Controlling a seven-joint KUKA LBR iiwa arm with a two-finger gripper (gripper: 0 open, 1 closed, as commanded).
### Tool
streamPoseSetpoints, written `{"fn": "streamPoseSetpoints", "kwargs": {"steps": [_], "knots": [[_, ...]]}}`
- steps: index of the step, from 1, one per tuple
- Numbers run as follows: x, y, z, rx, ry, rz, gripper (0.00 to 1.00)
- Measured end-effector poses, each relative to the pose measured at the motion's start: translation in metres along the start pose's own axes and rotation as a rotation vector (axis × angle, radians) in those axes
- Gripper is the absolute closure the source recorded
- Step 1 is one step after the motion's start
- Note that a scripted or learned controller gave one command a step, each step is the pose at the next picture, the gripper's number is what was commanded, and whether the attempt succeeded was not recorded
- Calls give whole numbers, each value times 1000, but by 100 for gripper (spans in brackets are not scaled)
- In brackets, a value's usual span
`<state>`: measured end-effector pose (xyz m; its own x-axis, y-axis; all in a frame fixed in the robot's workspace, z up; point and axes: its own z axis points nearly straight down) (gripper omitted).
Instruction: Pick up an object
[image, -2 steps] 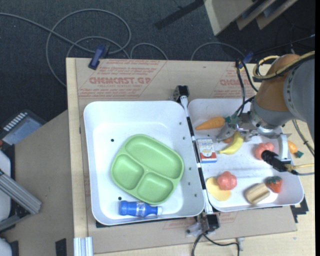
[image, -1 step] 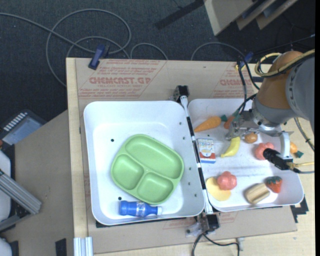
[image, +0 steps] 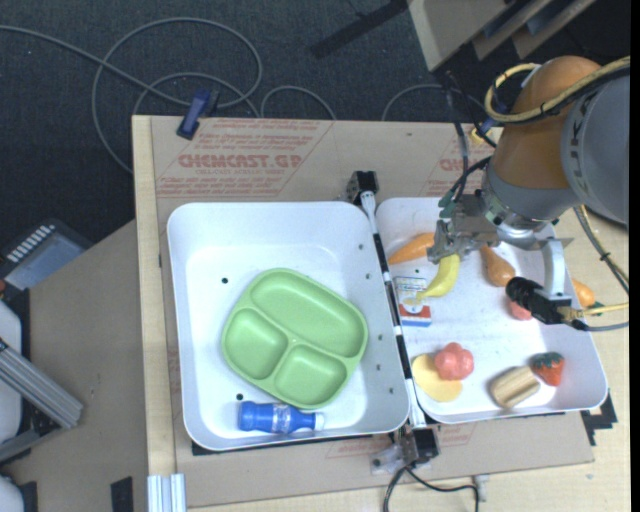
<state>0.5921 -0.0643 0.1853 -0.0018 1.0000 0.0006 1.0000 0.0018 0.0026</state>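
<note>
Camera view: claw (image: 447, 243) over right bin (image: 590, 385), touching banana (image: 443, 279).

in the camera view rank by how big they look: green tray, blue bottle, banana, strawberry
Largest to smallest as they look in the camera view:
1. green tray
2. blue bottle
3. banana, though the tool hides its top end, so its rank against the bottle is unsure
4. strawberry
</note>
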Motion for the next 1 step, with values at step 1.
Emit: {"fn": "streamPoseSetpoints", "kwargs": {"steps": [1], "knots": [[47,-44,-40,4,1,0,100]]}}
